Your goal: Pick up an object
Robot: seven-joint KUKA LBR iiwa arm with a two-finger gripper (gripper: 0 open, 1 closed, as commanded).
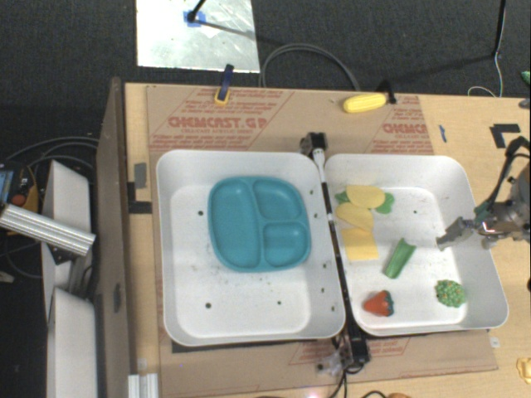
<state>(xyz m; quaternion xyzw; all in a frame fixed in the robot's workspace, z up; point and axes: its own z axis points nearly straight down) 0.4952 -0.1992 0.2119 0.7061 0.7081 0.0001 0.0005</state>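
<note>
Strawberry (379, 303) near bin rim (415, 327); jaws (455, 234) rightward.

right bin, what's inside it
Yellow food pieces, a green stick, a strawberry and a broccoli floret. The end effector hides a little of the bin's floor.

Even, diffuse overhead illumination. Both white bins (249, 322) render bright, close to overexposed, while the dark floor beyond the bench stays dim and low in detail. Shadows are short and soft; a faint one lies beneath the gripper (455, 234), on the bin floor. A reflective sheet (197, 23) on the floor, far up and left of the gripper, shows mottled glare. Focus is moderate throughout: the printed lettering on the cardboard (217, 123) stays legible but soft. The gripper's outline is slightly blurred. Fine grain is visible. The bench edges appear slightly bowed.
</note>
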